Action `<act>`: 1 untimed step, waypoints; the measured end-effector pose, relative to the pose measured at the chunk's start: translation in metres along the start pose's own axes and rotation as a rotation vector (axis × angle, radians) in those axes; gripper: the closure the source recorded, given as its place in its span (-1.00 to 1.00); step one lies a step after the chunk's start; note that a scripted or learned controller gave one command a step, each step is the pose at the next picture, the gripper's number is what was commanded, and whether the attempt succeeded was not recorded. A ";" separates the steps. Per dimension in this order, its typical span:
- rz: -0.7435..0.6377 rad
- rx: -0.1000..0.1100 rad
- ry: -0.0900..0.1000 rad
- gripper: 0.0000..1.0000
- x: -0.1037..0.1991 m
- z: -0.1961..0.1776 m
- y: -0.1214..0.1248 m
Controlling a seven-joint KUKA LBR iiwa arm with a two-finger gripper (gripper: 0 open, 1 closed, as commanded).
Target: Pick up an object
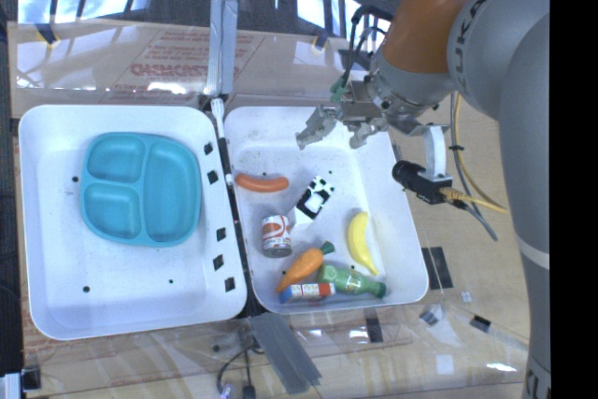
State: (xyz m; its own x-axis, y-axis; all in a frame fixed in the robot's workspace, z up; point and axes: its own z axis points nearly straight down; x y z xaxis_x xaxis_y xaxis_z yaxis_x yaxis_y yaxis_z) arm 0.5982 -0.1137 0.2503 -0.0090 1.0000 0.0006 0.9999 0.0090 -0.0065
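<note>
Bottles come first at the near edge: a green bottle (353,282) lies on its side at about 5 o'clock in the right bin (404,229), with a small red-labelled tube (306,292) touching it on the near side. A toy carrot (305,264) rests tilted just above them, its green top pointing toward 2 o'clock. A banana (361,241) lies at 3 o'clock from the carrot, close to the bin's right wall. A small can (277,235) sits on its side at 9 o'clock from the banana, near the divider between the bins. Just beyond it, toward 1 o'clock, is a black-and-white block (316,197), tilted. A sausage (262,183) lies flat at 10 o'clock from that block.

Left of the divider, the left bin (56,294) holds a blue sectioned plate (142,188), set toward the bin's far half and apart from the walls.

Farther back, the claw (331,130) hangs over the far part of the right bin, at about 12 o'clock from the black-and-white block and clear of every object. Its two fingers (311,133) are spread apart with nothing between them. The grey arm (505,33) with its orange band (430,14) reaches in from 2 o'clock. Both bins rest on the counter (140,360).
</note>
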 end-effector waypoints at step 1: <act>-0.145 -0.026 -0.006 -1.00 -0.009 0.138 -0.040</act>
State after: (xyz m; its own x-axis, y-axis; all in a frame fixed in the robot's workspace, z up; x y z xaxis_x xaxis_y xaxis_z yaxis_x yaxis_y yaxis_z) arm 0.5575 -0.1230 0.1129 -0.1535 0.9881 -0.0066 0.9880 0.1536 0.0189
